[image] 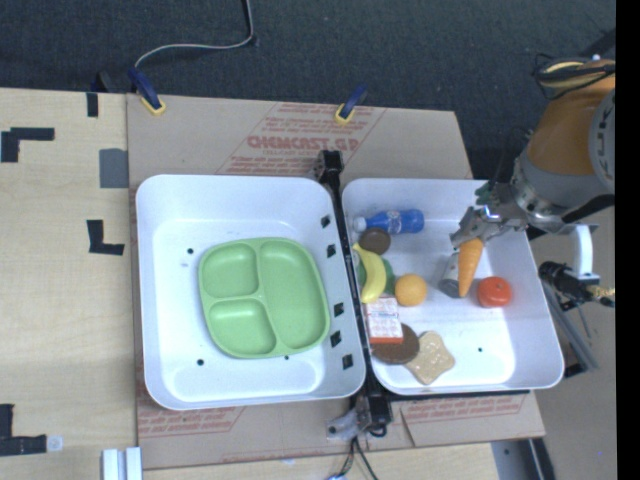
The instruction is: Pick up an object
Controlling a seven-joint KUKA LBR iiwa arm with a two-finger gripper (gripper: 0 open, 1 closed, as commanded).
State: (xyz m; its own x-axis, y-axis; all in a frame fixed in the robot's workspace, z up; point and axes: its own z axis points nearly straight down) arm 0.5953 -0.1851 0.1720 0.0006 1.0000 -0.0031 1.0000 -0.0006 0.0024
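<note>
My gripper (474, 230) hangs over the right part of the right bin (520, 363). An orange carrot (468, 265) points down from between its fingers, thick end up, and the fingers are shut on that end. A grey shadow lies on the bin floor just left of the carrot's tip. A red tomato (494, 291) lies right beside the carrot. An orange ball (410, 290) sits to its left.
Along the right bin's left side lie a blue bottle (395, 221), a brown round piece (375, 240), a banana (372, 273), a small red and white box (382, 320), a brown cookie (397, 347) and a toast slice (430, 358). A green divided plate (265, 296) sits in the left bin (170, 208).
</note>
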